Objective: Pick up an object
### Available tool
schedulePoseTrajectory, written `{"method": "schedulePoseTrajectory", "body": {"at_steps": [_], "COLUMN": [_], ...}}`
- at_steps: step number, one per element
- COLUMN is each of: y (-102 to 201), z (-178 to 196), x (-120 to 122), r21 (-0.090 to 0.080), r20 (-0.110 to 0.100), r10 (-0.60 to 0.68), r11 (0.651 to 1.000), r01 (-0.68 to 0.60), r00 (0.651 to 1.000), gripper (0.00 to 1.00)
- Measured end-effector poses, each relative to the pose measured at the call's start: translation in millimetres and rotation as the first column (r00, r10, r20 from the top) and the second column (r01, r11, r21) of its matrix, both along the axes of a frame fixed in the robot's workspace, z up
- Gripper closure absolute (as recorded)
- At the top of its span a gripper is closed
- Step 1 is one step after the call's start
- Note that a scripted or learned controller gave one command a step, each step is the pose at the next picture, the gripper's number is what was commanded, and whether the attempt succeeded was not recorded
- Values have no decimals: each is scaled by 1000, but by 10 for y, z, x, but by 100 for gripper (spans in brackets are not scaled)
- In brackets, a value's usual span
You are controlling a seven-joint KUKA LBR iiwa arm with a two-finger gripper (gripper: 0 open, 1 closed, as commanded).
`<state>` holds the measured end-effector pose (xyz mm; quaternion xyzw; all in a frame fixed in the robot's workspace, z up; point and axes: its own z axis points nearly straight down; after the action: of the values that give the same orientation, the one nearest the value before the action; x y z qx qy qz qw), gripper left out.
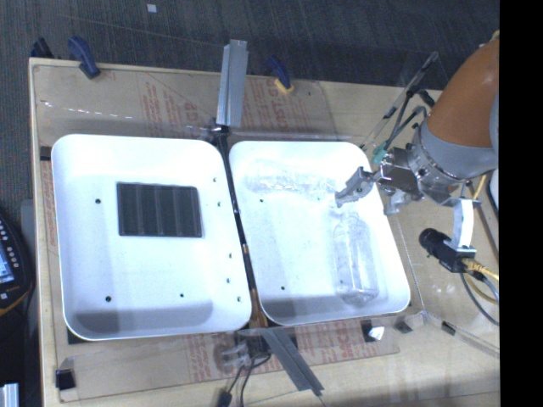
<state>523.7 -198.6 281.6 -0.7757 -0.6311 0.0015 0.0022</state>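
The grey two-finger gripper [355, 186] hovers over the right shallow white bin [280, 303], whether released or clenched I cannot tell. A clear plastic bottle [353, 257] lies just below it; a second clear bottle [284, 181] lies beside

Two bins sit side by side on the counter [339, 104], touching along their inner edges. In the left bin [76, 227] a ribbed flat panel [159, 209] lies toward its far left part. In the right bin [288, 253] one bottle [355, 257] lies along the right wall, reaching toward the near corner, and a second bottle [287, 181] lies crosswise near the far wall. The pincer [355, 186] hangs over the right bin's far right part, between the two bottles. Clamps [83, 56] grip the counter's far edge behind the left bin.
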Motion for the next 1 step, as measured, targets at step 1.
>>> {"method": "schedulePoseTrajectory", "body": {"at_steps": [1], "y": [-1], "z": [1], "x": [0], "r21": [0], "r20": [0], "r10": [0], "r11": [1000], "r01": [0], "r00": [1000], "gripper": [0]}}
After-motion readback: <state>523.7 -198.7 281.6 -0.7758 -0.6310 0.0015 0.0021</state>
